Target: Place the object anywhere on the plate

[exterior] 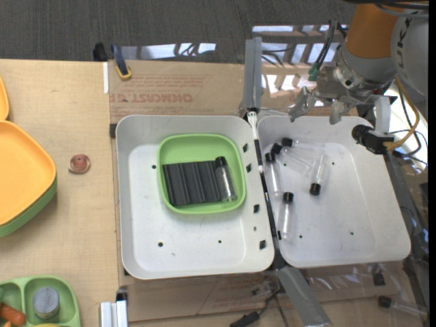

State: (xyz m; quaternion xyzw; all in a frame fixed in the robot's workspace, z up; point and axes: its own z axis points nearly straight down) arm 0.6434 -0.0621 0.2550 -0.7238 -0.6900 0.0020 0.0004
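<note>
The grey arm with its orange band (373, 16) enters from the upper right corner of the view and bends down toward the far edge of the right bin (381, 244). Its upper part is cut off by the top border. The gripper (319, 109) hangs above the far left corner of the right bin, and its two fingers (300, 106) stand spread apart with nothing between them. Cables run along the wrist, and a black part sticks out toward the right edge of the bin. In the left bin (136, 244) a green plate (201, 144) sits near the far edge, a little toward the right wall. On the plate lies a dark ribbed block (194, 182), and just beside its right side lies a clear vial with a black cap (225, 178), pointing toward the far edge of the bin. This vial rests on the plate. In the right bin several more clear vials (317, 176) lie scattered in the far left part, some close to the wall between the two bins; they are transparent and hard to separate from the white floor, so mainly their black caps can be seen. On the bench, left of the bins, a stack of orange plates (24, 176) is cut by the left border, a small red knob (80, 163) lies near it, and a green divided tray (41, 298) is cut by the near left corner.
</note>
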